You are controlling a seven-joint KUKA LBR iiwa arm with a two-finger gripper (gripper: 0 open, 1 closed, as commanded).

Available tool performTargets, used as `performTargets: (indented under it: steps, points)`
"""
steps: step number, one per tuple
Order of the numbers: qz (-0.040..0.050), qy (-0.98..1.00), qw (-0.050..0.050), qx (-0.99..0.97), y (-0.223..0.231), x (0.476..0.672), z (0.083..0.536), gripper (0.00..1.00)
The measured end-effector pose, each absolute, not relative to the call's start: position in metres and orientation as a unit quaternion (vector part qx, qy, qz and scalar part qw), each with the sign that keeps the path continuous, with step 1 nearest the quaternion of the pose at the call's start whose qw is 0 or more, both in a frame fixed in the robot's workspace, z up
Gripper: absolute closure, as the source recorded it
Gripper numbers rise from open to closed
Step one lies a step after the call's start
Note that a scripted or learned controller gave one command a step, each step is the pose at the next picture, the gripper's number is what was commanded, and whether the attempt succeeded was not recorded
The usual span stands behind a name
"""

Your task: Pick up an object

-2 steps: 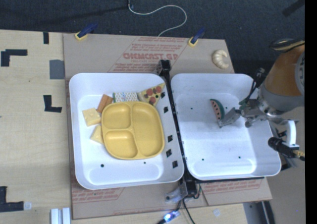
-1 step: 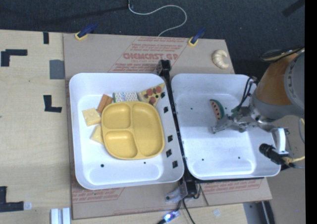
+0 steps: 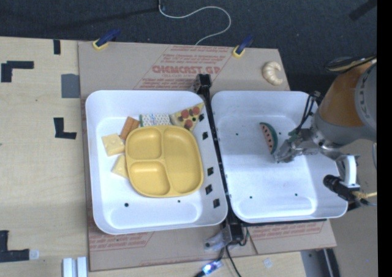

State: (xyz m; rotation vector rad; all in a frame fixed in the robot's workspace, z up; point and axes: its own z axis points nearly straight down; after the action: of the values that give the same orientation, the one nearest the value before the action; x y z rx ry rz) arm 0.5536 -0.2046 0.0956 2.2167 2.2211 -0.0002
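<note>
Gripper (image 3: 283,154) down in the right bin (image 3: 269,205), beside the melon slice (image 3: 267,136).
I cannot tell if it is grabbing or let go. The slice lies on the bin floor. The left bin (image 3: 101,165) has a yellow plate (image 3: 164,160) and toy foods.

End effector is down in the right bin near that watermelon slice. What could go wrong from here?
1. The end effector sits beside the watermelon slice, not over it, so closing here may grab nothing.
2. The slice is small and lies flat on the right bin floor; a touch could just slide it away.
3. The arm hangs low over the bin's right wall and could catch it when lifting.
</note>
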Motion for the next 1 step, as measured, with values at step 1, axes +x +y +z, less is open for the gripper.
performTargets:
  steps: [1]
  points:
    - [0.0008, 0.708, 0.001, 0.706, -0.2002, 0.5559, 0.1383, 1.00]
